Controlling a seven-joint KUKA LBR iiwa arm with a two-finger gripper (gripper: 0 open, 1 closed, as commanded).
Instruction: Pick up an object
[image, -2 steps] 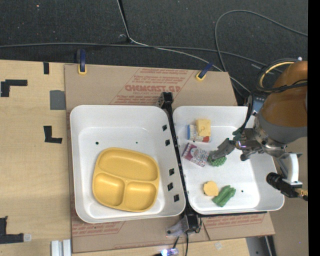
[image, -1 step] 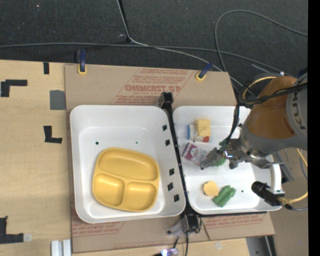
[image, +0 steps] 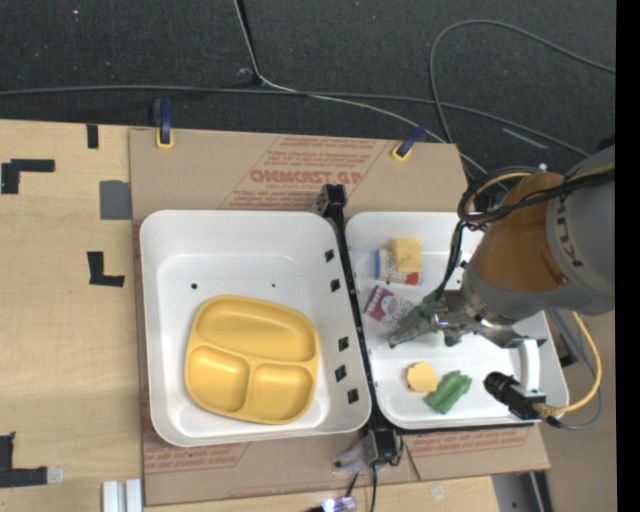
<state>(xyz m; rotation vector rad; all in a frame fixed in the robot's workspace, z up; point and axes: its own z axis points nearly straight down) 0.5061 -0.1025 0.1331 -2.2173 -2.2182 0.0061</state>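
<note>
Two white bins sit side by side on a cardboard sheet over the wooden worktop; dark fabric with cables runs along the 12 o'clock edge. The left bin carries a yellow three-compartment tray, its long axis running roughly 10 to 4 o'clock. The right bin holds the small items: a green object at about 5 o'clock, long axis pointing 2 to 8 o'clock; a yellow round piece just beside it at its 9 o'clock side; a pale yellow block and a red-and-white packet toward 11 o'clock. The jaws hang low over the bin's middle, pointing toward 8 o'clock, slightly parted, nothing seen between them. The packet lies just beside the fingertips.
</note>
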